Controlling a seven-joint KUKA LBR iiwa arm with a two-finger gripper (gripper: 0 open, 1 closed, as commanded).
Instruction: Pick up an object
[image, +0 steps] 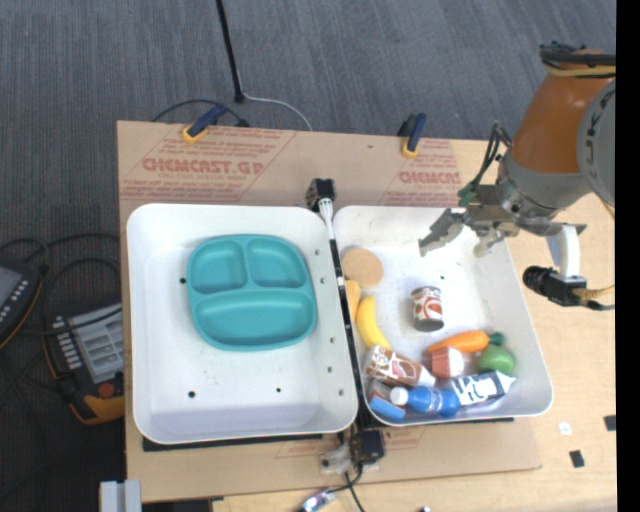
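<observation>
**A:** Starting nearest the camera, front of the right-hand shallow white plastic bin: there's the pile. A blue-capped plastic bottle lying on its side, a blue-and-white crumpled packet touching it, a brown-and-red snack wrapper just behind the bottle.

**B:** All touching. Go in there and the fingers could nudge two things at once, or wedge between them and close on nothing.

**A:** Behind the bottle, an orange toy carrot against a round green plastic fruit. Left of the carrot, a yellow toy banana lies along the bin's left wall.

**B:** That wall is the banana's trouble. One finger may have no room to get down beside it.

**A:** Behind the carrot, standing apart, a small red-and-white can. Behind the banana, a flat tan disc.

**B:** The can's the cleanest target, I'd judge, though it's round and could roll out of a skewed pinch. The disc is so flat the fingers could skate over it.

**A:** And farthest back, beyond the can, the two-finger gripper hangs over the bin's bare rear floor, jaws spread wide, nothing between them.

**B:** So it's well apart from every object. Drop straight down from there and it closes on air.

**A:** The teal compartment tray sits left of the can, in the other white bin.
</observation>
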